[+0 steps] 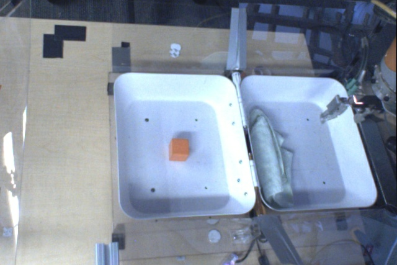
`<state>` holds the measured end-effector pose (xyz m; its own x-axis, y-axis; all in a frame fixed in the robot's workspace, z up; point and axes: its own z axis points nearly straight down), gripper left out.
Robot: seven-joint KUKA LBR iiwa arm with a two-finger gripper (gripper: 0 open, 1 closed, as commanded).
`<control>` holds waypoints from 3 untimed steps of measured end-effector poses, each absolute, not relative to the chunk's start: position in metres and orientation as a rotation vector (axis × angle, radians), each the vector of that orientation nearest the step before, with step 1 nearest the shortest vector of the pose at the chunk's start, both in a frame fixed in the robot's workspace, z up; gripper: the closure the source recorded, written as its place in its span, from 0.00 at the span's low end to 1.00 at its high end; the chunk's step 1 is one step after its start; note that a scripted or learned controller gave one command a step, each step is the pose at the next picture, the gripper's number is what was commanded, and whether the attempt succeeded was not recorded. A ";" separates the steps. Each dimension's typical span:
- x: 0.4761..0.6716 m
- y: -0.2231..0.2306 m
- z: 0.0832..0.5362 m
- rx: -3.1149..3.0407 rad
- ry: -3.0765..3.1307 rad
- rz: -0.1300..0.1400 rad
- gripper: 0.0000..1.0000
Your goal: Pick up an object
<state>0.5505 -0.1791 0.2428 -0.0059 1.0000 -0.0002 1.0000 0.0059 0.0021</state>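
Camera view has the gripper (335, 108) hovering at the right bin's (347, 195) far edge, can't tell its state. Orange cube (179, 149) sits in the left bin (133, 133), grey roll (270, 158) hugs the divider, so grabbing that could jam.

You are looking at two smooth white plastic bins (133, 198) sitting on a pale matt wooden bench (62, 133). A matt orange block (179, 149) and a soft grey cloth bundle (271, 158) are lying inside.
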 end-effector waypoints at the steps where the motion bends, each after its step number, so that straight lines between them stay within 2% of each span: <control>1: 0.570 -0.177 0.109 2.303 2.137 0.000 0.00; 2: 0.616 -0.167 0.180 2.192 2.243 0.006 0.00; 3: 0.635 -0.152 0.087 2.296 2.134 0.007 0.00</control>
<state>0.6347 -0.1524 0.0874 0.0730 0.9973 -0.0014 0.9973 -0.0730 0.0080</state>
